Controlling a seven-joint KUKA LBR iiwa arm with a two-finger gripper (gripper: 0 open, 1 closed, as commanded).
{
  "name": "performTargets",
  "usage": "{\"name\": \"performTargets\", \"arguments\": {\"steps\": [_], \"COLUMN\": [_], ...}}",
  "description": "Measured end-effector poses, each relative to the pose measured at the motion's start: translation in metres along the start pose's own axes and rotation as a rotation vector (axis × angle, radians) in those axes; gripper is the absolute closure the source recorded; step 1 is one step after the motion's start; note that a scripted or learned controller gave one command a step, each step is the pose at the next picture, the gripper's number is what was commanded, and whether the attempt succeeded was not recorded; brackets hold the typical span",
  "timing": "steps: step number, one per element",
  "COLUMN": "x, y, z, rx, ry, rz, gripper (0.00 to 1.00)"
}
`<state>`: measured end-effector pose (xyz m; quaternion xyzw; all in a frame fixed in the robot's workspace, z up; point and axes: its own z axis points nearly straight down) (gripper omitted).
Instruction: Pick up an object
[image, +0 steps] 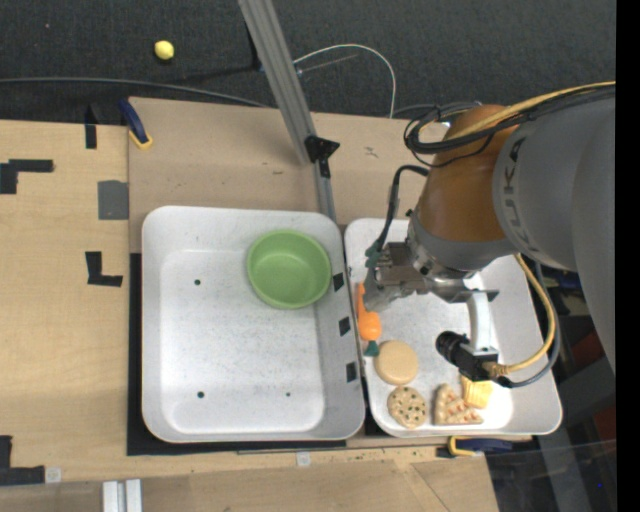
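Note:
My gripper (377, 287) reaches down into the right bin (530, 400) near its left wall, just above a small orange object (370, 325). Whether that object touches the fingers is hidden by the wrist. Below it lie a round tan bun (397, 361), a dotted cookie (407, 405), a peach-coloured textured piece (450, 406) and a yellow block (478, 394). A green bowl (289, 268) sits at the upper right of the left bin (200, 360).
The grey and orange arm (500, 190) covers the upper part of the right bin. A black fitting with a white bracket (470, 340) hangs over the bin's middle. A slanted metal pole (290, 95) crosses above the bins. A yellow ball (164, 49) lies on the dark floor.

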<state>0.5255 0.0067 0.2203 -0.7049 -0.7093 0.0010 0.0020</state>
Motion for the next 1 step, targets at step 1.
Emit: {"name": "performTargets", "arguments": {"steps": [1], "x": [0.0583], "y": [-0.0198], "z": [0.0001], "rx": [0.000], "ry": [0.001], "rz": [-0.001], "gripper": [1.00]}}
